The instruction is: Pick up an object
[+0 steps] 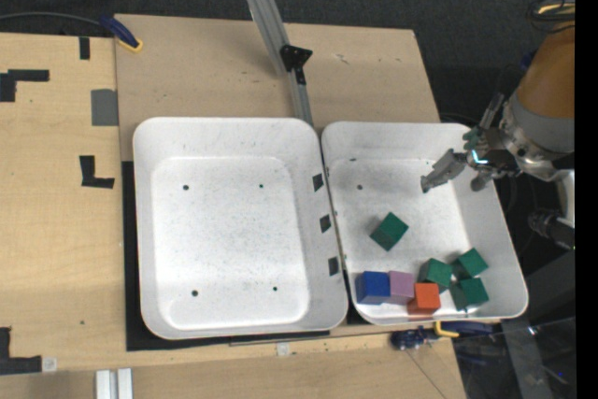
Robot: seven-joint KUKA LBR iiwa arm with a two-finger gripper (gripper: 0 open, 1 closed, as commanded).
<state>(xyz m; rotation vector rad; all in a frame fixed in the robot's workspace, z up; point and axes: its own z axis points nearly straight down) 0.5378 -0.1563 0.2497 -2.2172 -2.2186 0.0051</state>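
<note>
From the fixed camera above the bench, 2 shallow white bins sit side by side: the left bin (159, 201) and the right bin (374, 145). The arm (551, 98), grey with its orange band, reaches in from the right, and its gripper (458, 171) hangs over the upper right part of the right bin, with 2 fingers spread apart and nothing between them. One finger (439, 173) points down and left toward the bin floor; the other sits close to the bin's right wall. Well below the gripper lies a lone green block (390, 231), tilted, near the middle of the right bin. Along that bin's lower edge a cluster is packed together: a blue block (375, 286), a purple block (402, 285) touching it, an orange block (426, 297) just beside the purple one, and 3 more green blocks (462, 278) grouped in the lower right corner.
</note>
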